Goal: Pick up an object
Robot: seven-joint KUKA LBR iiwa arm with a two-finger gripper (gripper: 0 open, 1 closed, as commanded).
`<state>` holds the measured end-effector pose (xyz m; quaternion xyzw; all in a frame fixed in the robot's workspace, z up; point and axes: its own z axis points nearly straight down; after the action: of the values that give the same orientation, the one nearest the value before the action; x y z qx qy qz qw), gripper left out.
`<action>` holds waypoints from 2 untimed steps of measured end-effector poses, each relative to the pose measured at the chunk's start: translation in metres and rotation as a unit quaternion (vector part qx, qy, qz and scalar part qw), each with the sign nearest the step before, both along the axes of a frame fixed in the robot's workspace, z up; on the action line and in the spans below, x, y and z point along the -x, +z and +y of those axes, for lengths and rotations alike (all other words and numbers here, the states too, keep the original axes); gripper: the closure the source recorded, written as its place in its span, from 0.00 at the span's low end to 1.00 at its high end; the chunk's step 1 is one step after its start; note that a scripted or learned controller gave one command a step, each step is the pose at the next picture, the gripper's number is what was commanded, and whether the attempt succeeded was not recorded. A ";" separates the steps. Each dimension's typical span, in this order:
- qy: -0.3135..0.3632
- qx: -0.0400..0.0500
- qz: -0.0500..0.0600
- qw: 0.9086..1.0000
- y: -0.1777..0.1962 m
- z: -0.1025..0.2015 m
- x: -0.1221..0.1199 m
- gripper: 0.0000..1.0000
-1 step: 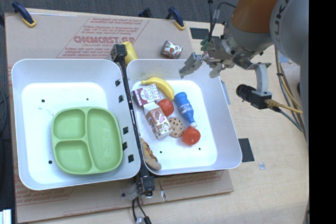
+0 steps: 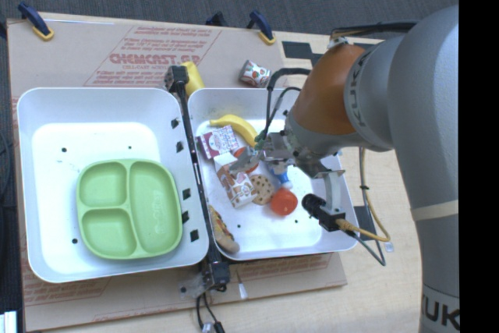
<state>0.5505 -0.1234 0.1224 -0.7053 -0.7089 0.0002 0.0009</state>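
The right bin [image 2: 327, 242] holds a yellow banana [image 2: 231, 125], a white and maroon snack packet [image 2: 220, 142], a cookie packet [image 2: 243, 185], a red ball [image 2: 284, 203], a small blue item [image 2: 279, 173] and a brown bread-like piece [image 2: 224, 234] in the near left corner. My gripper [image 2: 256, 156] hangs low over the middle of this bin, just right of the snack packet, below the banana's tip and above the cookie packet. The wrist hides part of the blue item and the bin's right side.
The left bin [image 2: 47, 113] holds a green divided plate [image 2: 129, 208]. A crumpled red and white wrapper [image 2: 255, 74] lies on the bench behind the right bin. A yellow and black clamp [image 2: 185, 79] sits at the bins' shared far corner. A cable [image 2: 373, 224] loops off the wrist.
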 end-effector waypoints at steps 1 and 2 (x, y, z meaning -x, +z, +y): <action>0.004 0.000 -0.001 1.000 0.011 0.001 -0.002 1.00; 0.007 0.001 0.000 1.000 0.022 0.001 -0.002 1.00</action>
<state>0.5530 -0.1221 0.1440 -0.7004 -0.7137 0.0007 0.0002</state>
